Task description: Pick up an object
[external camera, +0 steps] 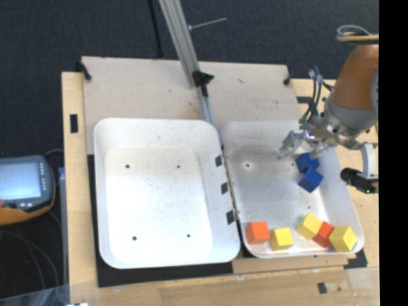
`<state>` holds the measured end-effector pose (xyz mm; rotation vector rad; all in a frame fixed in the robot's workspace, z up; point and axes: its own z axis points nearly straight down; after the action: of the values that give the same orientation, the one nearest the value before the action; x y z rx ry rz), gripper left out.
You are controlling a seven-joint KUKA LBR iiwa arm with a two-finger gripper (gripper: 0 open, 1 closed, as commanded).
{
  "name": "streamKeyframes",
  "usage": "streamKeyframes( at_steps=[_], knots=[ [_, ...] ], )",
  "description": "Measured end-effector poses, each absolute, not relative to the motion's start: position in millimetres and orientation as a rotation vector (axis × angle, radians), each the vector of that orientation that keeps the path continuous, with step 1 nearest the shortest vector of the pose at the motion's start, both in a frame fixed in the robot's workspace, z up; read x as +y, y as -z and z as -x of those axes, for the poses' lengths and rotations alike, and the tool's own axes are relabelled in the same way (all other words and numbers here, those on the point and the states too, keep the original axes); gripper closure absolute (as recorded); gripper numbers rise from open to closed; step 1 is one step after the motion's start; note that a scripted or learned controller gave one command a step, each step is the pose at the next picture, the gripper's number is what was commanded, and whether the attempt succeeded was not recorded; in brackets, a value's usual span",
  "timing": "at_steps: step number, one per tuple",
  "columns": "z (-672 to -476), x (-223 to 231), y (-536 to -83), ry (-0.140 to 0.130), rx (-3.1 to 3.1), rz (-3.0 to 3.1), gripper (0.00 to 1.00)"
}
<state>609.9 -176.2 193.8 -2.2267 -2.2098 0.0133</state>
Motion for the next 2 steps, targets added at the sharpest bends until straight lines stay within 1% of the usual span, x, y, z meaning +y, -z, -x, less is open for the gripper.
streamKeyframes(
  at_steps=[1,2],
  knots=[
    [-626.1,-211.7,-132.9,0.008,-2.233,2.227,0.0],
    [-629.9,-213.9,-128.2,0.016,-2.238,2.236,0.0]
  ],
)
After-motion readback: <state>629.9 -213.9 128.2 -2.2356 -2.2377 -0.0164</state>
